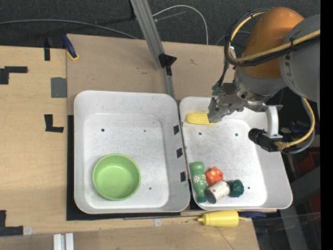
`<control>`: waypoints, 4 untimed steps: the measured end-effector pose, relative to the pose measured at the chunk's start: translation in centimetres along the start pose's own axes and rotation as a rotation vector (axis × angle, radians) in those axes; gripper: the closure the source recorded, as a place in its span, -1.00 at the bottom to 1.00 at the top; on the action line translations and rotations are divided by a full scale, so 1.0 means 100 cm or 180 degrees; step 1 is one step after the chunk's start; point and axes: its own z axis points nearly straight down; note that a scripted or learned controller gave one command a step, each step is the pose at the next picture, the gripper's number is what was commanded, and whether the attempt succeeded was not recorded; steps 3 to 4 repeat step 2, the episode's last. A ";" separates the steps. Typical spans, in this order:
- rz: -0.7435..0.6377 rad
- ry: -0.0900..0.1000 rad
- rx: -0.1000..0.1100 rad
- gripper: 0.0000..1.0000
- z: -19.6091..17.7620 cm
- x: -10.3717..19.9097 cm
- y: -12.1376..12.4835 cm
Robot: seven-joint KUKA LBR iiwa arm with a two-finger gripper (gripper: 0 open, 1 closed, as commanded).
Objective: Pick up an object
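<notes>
A yellow, banana-like object (197, 119) lies at the far left corner of the right bin (237, 150). My gripper (216, 113) hangs low over that corner, right at the yellow object's right end, and the wrist hides whether it touches it. At the bin's near edge sits a cluster: a green bottle (197, 180), an orange-red piece (214, 175), a white and grey cylinder (217, 191) and a dark green piece (237, 188).
A green bowl (116, 176) rests in the near left of the left bin (130, 119). A yellow object (221, 219) lies on the bench just outside the right bin's near rim. A slanted metal pole (151, 30) stands behind the bins.
</notes>
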 end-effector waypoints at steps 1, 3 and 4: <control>0.0000 0.0001 0.0004 1.00 0.014 0.060 0.003; 0.0000 -0.0003 -0.0001 1.00 0.028 0.116 0.017; 0.0000 -0.0003 -0.0001 1.00 0.028 0.116 0.017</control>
